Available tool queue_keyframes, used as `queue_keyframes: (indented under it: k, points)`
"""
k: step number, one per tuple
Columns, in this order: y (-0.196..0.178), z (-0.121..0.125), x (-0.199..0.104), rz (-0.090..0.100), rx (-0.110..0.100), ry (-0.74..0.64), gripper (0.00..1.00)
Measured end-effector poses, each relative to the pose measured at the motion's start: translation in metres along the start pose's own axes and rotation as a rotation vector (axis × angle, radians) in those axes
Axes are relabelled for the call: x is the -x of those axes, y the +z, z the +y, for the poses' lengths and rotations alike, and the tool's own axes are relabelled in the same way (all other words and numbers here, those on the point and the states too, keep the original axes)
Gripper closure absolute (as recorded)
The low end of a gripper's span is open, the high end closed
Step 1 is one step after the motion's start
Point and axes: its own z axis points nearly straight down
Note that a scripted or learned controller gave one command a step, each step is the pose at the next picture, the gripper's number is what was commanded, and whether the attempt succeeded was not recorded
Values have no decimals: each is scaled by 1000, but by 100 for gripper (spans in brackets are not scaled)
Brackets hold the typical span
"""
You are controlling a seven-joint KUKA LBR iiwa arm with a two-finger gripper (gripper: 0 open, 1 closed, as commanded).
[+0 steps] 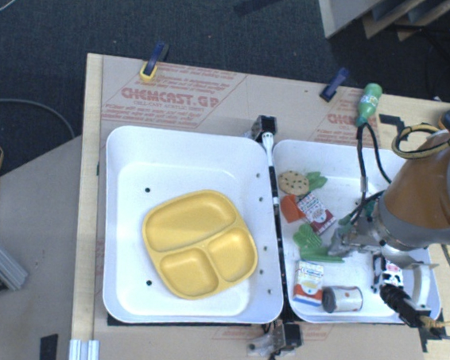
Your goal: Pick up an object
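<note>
Two white bins are sitting side by side on a desk. The left bin is holding a yellow divided tray. The right bin is holding small items: a cookie, a red-and-white packet, a green piece, a small carton and a grey can. Nothing appears lifted, so the pick is not yet done. The end effector is hanging low, just right of the green piece; whether it is gripping anything cannot be told.
</note>
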Motion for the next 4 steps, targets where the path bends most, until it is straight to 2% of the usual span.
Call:
queue_keyframes:
  k: [2,3,4]
  points:
    - [-117,3,0,-2,7,-3,100]
    - [-124,18,-48,0,3,-8,100]
    - [-116,53,-97,0,4,-8,100]
